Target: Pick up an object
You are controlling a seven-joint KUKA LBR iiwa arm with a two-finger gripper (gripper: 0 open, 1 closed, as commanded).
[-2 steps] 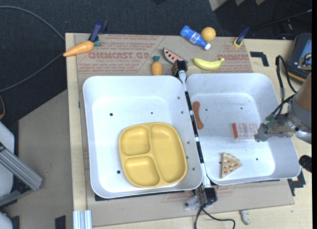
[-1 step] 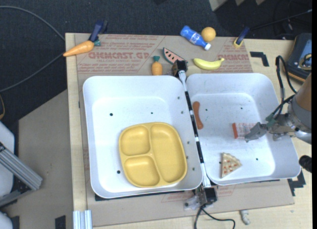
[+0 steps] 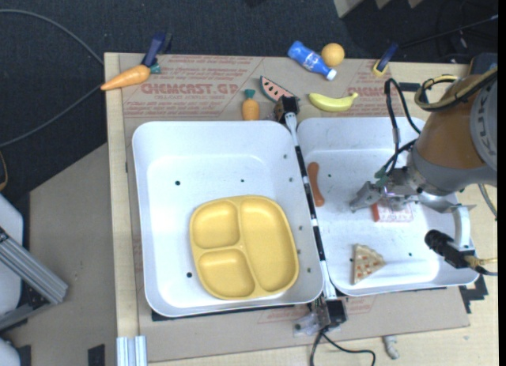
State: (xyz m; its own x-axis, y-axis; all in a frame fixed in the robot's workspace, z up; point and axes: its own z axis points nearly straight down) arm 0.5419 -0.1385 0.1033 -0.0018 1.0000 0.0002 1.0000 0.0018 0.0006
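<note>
low in the right bin [image 3: 348, 131], the gripper [image 3: 378, 196] hangs at the end of the grey arm [image 3: 451, 139] with its orange band, which comes in from the right. whether the gripper is spread or pressed together cannot be told from this slant; nothing is clearly seen pinched in it. just beneath and beside it lies a small white-and-red packet [image 3: 393, 213], close enough that contact cannot be judged. also in this bin, a red-orange sausage [image 3: 315, 183] lies along the left wall, well apart from the gripper, and a pizza slice [image 3: 366, 262] rests near the front edge.

the left bin [image 3: 158, 151] carries a yellow divided plate [image 3: 243, 245] with three compartments.

on the tabletop [image 3: 198, 88] behind the bins sit a carrot [image 3: 126, 78] at the far left, a small orange piece [image 3: 251, 108], a watermelon slice [image 3: 273, 88], a banana [image 3: 333, 101], a blue bottle [image 3: 309, 59] and an orange ball [image 3: 333, 54] touching or just beside the bottle.
</note>
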